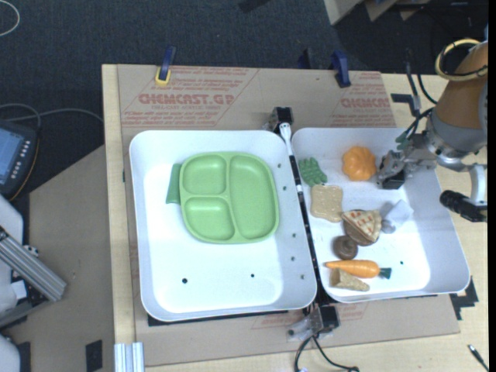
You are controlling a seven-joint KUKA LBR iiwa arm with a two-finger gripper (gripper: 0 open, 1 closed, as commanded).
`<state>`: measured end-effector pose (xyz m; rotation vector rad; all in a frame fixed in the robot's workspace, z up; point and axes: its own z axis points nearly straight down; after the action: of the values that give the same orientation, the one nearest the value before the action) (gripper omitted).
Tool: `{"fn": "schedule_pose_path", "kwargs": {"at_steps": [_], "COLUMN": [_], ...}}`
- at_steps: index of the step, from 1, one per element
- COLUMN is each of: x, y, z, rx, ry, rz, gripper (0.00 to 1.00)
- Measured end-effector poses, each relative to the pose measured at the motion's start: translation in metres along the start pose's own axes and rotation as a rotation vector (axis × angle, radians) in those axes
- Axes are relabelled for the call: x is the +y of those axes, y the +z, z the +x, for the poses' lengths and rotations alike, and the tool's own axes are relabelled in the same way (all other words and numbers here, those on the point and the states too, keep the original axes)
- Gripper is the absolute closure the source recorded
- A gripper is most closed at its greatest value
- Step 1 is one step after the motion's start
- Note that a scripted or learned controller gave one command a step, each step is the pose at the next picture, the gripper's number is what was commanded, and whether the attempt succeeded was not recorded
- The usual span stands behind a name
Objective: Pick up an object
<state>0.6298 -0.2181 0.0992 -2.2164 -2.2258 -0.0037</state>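
1. The nearest candidate for picking is sitting in the upper middle of the right bin (pixel 442 242): an orange round fruit (pixel 358 163), resting on the bin floor with a little clear floor around it.
2. The gripper (pixel 391 173) is hanging just right of that fruit, low over the bin floor; at this slant I cannot tell how its jaws are standing, and nothing is showing between them.
3. To do the step well, I judge the arm should be centring over the fruit before descending, closing across its widest part, since a round body is likely to be rolling away from an off-centre pinch.
4. Below the fruit, the other toy foods are crowding together: a green leafy piece (pixel 313 170), a tan cracker (pixel 327 202), a sandwich wedge (pixel 363 224), a brown round piece (pixel 346 247) and a carrot (pixel 353 268).
5. The left bin (pixel 155 231) is carrying a green divided plate (pixel 229 197).
6. Both bins are lying on a brown board (pixel 232 99), clamped at the upper edge, over dark carpet (pixel 93 22).
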Motion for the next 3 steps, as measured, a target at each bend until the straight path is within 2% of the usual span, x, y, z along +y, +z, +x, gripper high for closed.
{"fn": "schedule_pose_path", "kwargs": {"at_steps": [2, 3], "x": [0.001, 0.002], "y": [-0.104, -0.128], "z": [0.015, 0.015], "rx": [-0.005, -0.004], "ry": [0.002, 0.004], "rz": [-0.006, -0.004], "gripper": [1.00, 1.00]}}
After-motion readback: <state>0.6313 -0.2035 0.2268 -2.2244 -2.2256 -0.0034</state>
